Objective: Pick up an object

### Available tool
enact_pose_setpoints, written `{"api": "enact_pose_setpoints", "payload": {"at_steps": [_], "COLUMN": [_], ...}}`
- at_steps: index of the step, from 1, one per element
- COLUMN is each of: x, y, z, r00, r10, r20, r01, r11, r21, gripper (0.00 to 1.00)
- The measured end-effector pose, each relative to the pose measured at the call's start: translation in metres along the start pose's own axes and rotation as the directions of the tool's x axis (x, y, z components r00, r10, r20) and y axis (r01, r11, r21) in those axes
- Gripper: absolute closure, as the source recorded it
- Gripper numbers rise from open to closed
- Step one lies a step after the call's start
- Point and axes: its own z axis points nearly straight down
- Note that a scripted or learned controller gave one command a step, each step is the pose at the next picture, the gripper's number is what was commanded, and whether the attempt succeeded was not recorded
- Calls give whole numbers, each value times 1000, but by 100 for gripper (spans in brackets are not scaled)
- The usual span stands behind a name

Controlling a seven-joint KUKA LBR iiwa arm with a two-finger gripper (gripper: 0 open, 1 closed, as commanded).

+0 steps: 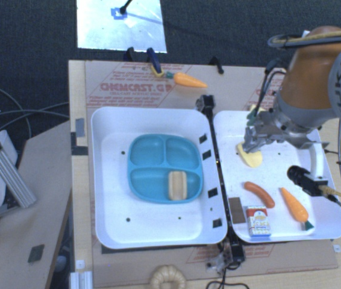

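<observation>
"White bins, two side by side. What lies in the right bin [273,174]?"

"Four things. A pale yellow piece [252,158] sits towards the back left of its floor. Nearer the front lie a red-brown sausage [259,194], an orange carrot [294,204] with a green end to the sausage's right, and a small red and white box [257,220] at the front wall, just in front of the sausage."

"And the arm [315,71]?"

"It reaches in from the right, its orange band over the back of that bin. The gripper [252,142] points down at the yellow piece, right at its back edge. Whether it touches the piece I cannot tell."

"Is the gripper wide or narrow?"

"I cannot tell; its tip is a dark blur against the yellow. Nothing shows as lifted. The piece lies flat on the bin floor."

"What about the left bin [115,120]?"

"A blue divided plate [152,152] lies in the middle of it. A tan bun [178,185] rests in the plate's long front compartment, towards its right end. The two back compartments show bare blue."

"Anything outside the bins?"

"A second carrot [188,80] lies on the brown board behind the left bin. A pale ring [169,277] sits at the front edge of the bench, and a shiny sheet [121,17] lies on the dark floor well behind."
</observation>
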Motion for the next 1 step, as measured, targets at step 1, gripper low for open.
{"api": "enact_pose_setpoints", "payload": {"at_steps": [1], "x": [51], "y": [4], "z": [2], "r00": [1000], "r10": [1], "r20": [0], "r01": [-1], "r11": [1000], "r21": [0], "gripper": [100]}}
